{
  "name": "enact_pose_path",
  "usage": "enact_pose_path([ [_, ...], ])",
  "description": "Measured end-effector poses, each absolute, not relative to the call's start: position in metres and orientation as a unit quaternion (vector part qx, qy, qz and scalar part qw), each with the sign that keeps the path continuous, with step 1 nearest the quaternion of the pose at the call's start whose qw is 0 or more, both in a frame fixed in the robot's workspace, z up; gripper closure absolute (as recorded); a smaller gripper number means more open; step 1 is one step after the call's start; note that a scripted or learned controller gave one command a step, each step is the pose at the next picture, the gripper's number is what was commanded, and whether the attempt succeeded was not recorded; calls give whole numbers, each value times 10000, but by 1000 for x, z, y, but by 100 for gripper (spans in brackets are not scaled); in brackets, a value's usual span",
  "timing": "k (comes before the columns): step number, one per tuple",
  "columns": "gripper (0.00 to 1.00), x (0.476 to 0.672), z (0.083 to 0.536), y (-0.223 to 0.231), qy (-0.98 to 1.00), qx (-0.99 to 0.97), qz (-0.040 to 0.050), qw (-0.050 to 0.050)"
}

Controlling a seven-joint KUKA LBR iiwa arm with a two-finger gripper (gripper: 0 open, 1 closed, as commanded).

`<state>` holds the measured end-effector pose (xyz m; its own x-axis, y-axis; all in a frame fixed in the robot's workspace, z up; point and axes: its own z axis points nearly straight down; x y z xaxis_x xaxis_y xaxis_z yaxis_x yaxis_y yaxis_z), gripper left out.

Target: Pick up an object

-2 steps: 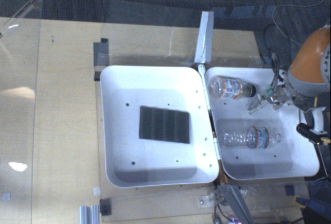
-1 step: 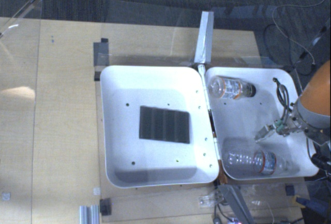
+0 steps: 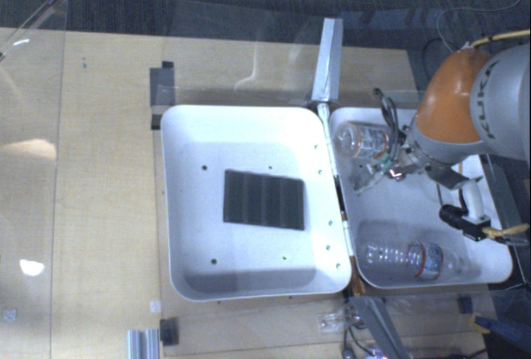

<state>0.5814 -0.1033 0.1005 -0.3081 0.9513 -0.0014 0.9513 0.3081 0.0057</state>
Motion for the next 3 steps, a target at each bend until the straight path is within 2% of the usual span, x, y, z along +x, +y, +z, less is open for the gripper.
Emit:
enact_pose_path([
  [1,0,639,86,-112,8148,5786,-159,-331],
  [2,0,647,85,-110,8199,5702,-287,-416],
  [3,100,645,86,-123,8212,5697,-250,-219],
])
